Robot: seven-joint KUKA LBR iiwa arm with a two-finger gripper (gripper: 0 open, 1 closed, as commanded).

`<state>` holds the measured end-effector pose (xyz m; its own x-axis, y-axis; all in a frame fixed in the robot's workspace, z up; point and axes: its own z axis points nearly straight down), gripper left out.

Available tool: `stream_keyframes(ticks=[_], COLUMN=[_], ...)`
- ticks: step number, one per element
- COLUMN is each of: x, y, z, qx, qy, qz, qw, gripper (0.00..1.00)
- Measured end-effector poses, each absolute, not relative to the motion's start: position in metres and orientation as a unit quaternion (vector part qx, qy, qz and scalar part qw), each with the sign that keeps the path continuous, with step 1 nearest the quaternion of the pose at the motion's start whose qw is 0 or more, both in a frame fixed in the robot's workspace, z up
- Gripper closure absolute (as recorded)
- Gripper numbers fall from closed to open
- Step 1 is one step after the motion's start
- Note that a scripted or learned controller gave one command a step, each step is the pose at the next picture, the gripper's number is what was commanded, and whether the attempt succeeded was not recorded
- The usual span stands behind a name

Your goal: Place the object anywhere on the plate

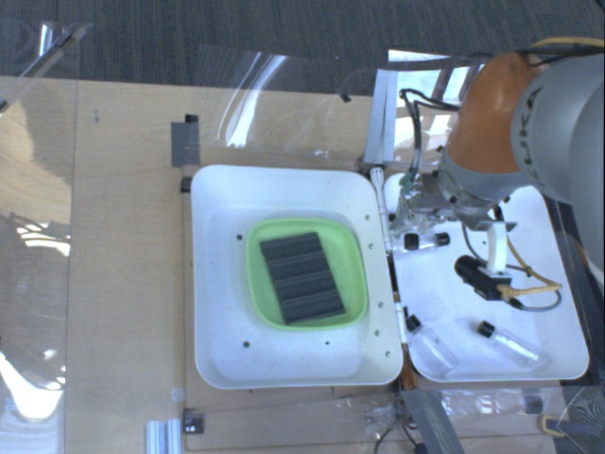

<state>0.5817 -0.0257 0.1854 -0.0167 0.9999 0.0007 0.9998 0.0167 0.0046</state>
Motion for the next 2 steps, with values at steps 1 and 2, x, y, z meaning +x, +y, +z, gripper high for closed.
stream_keyframes(ticks=[1, 2], x=[0.5473, 0.5474], y=[0.0294, 0.0289], z=[0.1847, 0.1848], qx=[0.659, 0.660], qy=[0.752, 0.751], qz=[0.0014, 0.0015], qw=[0.001, 0.001], gripper=[1.00, 0.00])
